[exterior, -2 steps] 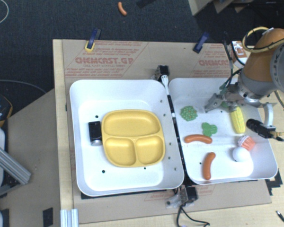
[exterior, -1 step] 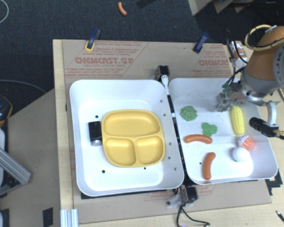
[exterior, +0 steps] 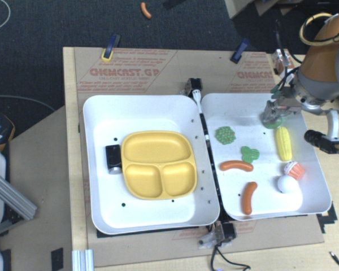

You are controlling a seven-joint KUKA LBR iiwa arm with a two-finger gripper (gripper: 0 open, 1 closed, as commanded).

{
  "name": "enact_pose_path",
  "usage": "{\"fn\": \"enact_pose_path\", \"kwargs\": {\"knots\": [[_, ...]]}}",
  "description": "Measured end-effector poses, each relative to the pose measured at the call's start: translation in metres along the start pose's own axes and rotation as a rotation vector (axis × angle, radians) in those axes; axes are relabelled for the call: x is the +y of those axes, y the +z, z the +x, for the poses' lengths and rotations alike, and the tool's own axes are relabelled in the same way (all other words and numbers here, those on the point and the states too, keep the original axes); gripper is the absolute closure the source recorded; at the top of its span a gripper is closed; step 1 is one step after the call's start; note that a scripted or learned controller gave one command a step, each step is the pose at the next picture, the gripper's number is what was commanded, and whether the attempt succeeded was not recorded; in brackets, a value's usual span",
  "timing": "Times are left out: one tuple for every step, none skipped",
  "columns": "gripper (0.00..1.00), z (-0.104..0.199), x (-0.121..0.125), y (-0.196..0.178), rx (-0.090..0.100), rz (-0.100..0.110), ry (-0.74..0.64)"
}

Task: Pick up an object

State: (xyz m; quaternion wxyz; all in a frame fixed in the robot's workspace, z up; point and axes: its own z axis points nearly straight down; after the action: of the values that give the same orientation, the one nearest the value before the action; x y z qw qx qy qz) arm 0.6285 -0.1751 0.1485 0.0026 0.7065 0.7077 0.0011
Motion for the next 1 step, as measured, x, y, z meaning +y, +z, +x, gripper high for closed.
{"fn": "enact_pose_path", "kwargs": {"knots": [[1.00,-0.0055,-0.0052,-0.0606,-0.001,-0.003,0.002]]}}
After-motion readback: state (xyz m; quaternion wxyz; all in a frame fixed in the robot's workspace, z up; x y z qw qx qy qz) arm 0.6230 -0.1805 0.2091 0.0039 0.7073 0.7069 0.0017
